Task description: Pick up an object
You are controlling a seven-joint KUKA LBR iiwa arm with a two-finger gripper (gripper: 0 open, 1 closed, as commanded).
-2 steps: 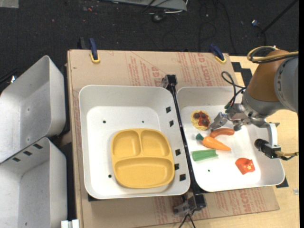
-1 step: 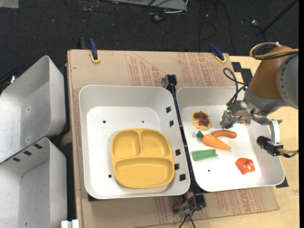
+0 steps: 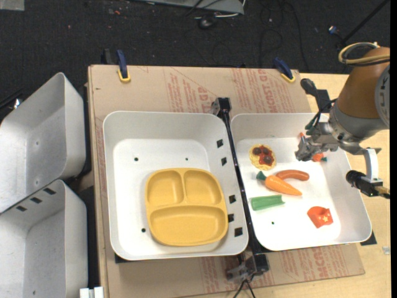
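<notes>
I am seeing the grey two-finger gripper (image 3: 308,152) hanging low over the right white bin (image 3: 347,228), near its far right wall. Something small and orange-red is showing at its tip; I cannot tell whether it is gripped. The orange plastic carrot (image 3: 282,184) is lying mid-bin.

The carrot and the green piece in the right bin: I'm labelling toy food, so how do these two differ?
The carrot is orange with a pointed end, while the green piece is green and blunt, more like a bar. The carrot slants down toward the right; the green piece lies nearly level. The carrot sits between the sausage and the green piece, which lies nearer the bin's front edge. Both are long, slim toy foods lying flat in the right bin.
</notes>
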